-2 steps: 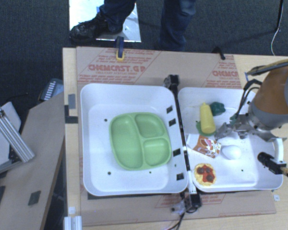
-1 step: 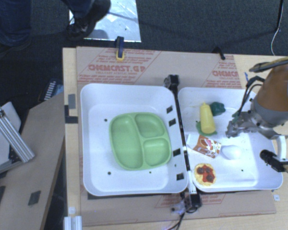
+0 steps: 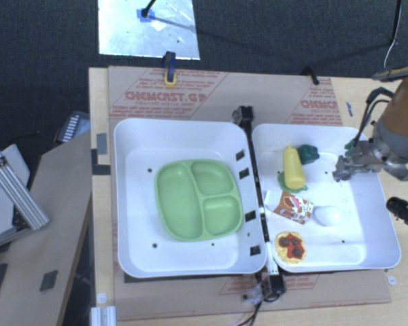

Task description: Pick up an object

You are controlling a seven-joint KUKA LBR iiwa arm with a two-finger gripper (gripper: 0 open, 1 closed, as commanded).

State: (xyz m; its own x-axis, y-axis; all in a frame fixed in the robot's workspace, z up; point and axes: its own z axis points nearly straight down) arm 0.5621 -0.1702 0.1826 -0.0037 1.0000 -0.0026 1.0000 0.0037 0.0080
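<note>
From my overhead camera I see two shallow white bins side by side on a cardboard-covered bench. The left bin [image 3: 129, 182] holds a pale green divided plate [image 3: 197, 199], lying flat near its centre. The right bin [image 3: 381, 246] holds the pickable items, grouped along its left half: a yellow bottle [image 3: 293, 167] lying beside a dark green toy [image 3: 307, 153], a red and white packet [image 3: 294, 207] below them, a white egg-shaped object [image 3: 328, 215] just beside the packet, and a small round pizza toy [image 3: 290, 246] nearest the front wall. The arm's gripper [image 3: 345, 168] hangs over the right bin's upper right area, apart from every item. I cannot tell how its fingers stand; nothing shows between them.
</note>
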